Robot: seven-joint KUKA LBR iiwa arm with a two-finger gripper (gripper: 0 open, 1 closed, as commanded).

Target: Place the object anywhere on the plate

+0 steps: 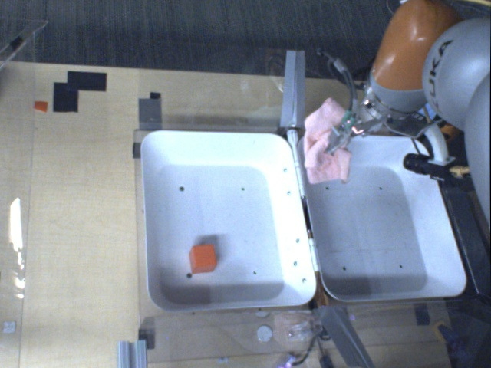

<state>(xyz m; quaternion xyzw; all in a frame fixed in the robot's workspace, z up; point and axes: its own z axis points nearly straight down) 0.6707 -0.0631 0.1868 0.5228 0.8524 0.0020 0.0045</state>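
- Pink cloth [322, 150] — hanging in loose folds over the far left corner of the right bin [399, 240], drooping toward the bin floor and lying just beside the rim shared with the left bin [230, 198].
- Gripper [340, 136] — reaching in from the right and pointing down and leftward, pinching the upper right part of the pink cloth between its closed-in jaws, with cloth bunching on both sides of the fingertips.
- Arm [456, 60] — leaning over the far right of the scene, showing its orange band [410, 41] just above the wrist, well above the right bin's far edge.
- Orange block [203, 258] — sitting on the floor of the left bin, toward its near side and left of centre, well apart from the cloth and the gripper.
- Grey upright post [291, 90] — standing at the far end of the seam between the two bins, just left of the cloth's top edge.
- Bench [69, 228] — carrying black markings [77, 90] and a small orange tag [41, 106] at its far left, well away from both bins.
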